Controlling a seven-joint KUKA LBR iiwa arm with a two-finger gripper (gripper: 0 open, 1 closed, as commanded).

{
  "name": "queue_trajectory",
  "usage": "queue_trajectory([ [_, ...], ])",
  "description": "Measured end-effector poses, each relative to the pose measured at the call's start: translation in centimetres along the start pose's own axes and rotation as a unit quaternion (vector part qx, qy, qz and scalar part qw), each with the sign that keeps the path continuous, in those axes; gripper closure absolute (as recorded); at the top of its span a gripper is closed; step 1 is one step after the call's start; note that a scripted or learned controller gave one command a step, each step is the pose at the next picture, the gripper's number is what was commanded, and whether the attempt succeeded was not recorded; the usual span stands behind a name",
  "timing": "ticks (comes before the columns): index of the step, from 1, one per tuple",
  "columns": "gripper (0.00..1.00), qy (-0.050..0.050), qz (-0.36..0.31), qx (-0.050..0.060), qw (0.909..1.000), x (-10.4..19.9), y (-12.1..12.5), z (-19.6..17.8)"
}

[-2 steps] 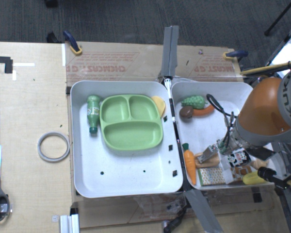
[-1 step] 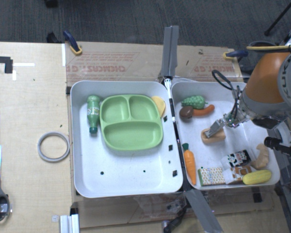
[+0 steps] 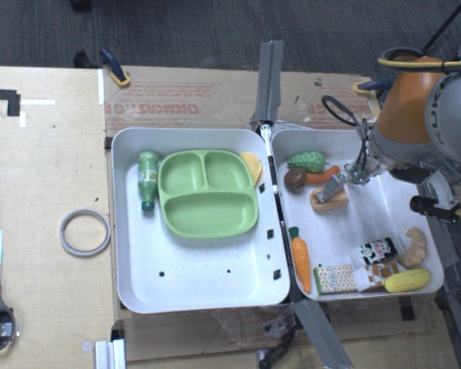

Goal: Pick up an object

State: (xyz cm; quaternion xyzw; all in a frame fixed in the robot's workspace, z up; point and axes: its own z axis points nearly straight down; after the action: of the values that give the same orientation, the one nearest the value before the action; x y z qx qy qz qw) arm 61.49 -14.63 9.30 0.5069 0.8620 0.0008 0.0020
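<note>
A grey-and-orange arm is seen reaching in from the right of the frame, its gripper (image 3: pixel 344 181) lowered into the upper middle of the right bin (image 3: pixel 346 237). It is poised at the upper-right end of a small tan block (image 3: pixel 328 199), touching it or just above it. Whether the gripper is spread or closed cannot be told from this angle, and no object can be said to be held.

The step in hand is judged to be the approach and descent onto the block, with the grasp itself not yet confirmed. A closing of the gripper across the block's narrow width, followed by a straight lift, would be called for next.

The block is seen lying flat on the bin floor, its long axis running from lower left to upper right, the raised end pointed toward the gripper. It is crowded from above and to the left by an orange carrot piece (image 3: pixel 321 177), a brown ball (image 3: pixel 295 178) and a green vegetable (image 3: pixel 306 161). A clean pick could be spoiled if the carrot piece is caught alongside.
</note>
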Motion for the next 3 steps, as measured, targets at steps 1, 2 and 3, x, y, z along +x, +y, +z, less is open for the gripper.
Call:
queue_trajectory([
  [1, 1.00, 0.000, -0.001, -0.001, 1.0000, 0.0, 0.1, -0.9],
  [2, 1.00, 0.002, -0.131, 0.003, 0.9913, 9.1, 0.1, -9.7],
  [3, 0.00, 0.002, -0.131, 0.003, 0.9913, 9.1, 0.1, -9.7],
])
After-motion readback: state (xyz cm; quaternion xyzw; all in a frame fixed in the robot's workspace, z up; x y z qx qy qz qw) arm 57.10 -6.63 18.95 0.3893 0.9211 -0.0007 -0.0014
